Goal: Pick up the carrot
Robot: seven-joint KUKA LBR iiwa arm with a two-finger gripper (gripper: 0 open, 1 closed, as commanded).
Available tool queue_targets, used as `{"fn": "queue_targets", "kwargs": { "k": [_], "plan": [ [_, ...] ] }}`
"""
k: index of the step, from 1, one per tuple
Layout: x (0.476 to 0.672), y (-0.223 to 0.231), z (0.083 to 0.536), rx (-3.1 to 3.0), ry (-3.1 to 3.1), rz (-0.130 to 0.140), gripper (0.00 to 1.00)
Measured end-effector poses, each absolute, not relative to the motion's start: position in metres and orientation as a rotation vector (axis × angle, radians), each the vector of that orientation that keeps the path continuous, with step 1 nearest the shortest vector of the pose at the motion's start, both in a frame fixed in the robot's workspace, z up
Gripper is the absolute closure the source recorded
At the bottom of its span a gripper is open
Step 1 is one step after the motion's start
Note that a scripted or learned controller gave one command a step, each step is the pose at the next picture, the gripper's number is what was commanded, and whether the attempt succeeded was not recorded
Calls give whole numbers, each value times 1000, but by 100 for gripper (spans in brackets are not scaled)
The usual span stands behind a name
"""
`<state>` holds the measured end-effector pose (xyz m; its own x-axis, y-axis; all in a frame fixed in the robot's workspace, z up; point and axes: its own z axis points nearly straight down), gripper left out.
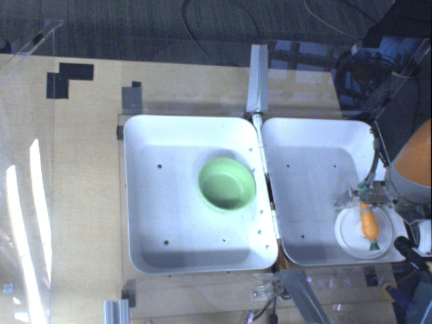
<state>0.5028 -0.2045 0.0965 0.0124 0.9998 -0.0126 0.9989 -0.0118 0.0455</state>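
The carrot [368, 225] is small and orange with a green tip at its near end. It lies on a clear round dish [345, 233] in the near right corner of the right bin [307, 181]. My gripper [366, 196] hangs right at the carrot's far end, at the end of the grey arm with the orange band [413, 155] that comes in from the right. The gripper body hides where it meets the carrot, so I cannot tell whether they touch.
A green bowl [227, 183] sits right of centre in the left bin [155, 201], close to the divider between the bins. The right bin's near and right walls run close around the dish. Cables lie on the dark floor beyond the bench.
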Motion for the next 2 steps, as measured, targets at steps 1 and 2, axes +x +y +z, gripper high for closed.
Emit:
{"fn": "queue_targets", "kwargs": {
  "k": [1, 2],
  "plan": [
    [509, -204, 111, 2185, 2175, 49, 100],
    [508, -204, 110, 2189, 2177, 45, 0]
  ]
}}
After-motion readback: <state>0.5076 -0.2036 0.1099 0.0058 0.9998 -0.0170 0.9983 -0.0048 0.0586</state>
